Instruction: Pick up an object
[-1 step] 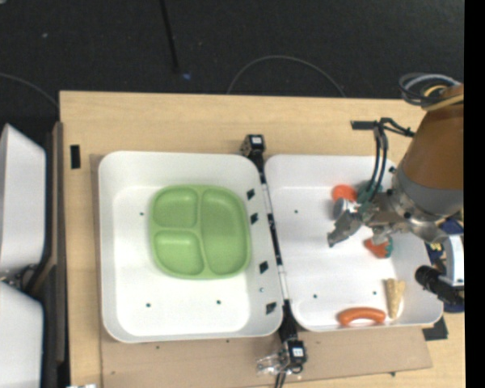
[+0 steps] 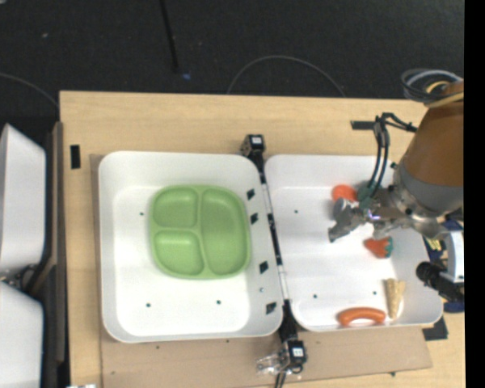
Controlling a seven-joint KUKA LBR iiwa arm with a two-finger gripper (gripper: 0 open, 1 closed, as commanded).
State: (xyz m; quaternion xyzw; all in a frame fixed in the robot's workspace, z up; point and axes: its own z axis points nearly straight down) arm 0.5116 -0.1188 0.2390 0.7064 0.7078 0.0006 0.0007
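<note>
Nearest me, an orange ring (image 2: 361, 317) lies at the right bin's (image 2: 307, 241) front edge, with a tan cone-shaped piece (image 2: 395, 296) just beside it. I see the jaws (image 2: 345, 219) mid-bin, between two orange-red items (image 2: 343, 191) (image 2: 377, 247); whether they're open I cannot tell. On the worktop (image 2: 186, 107), the left bin (image 2: 121, 297) holds a green divided plate (image 2: 200, 231).

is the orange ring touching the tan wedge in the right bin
Apart. The camera view shows a strip of white bin floor between the orange ring and the tan wedge, near the right bin's front edge.
</note>
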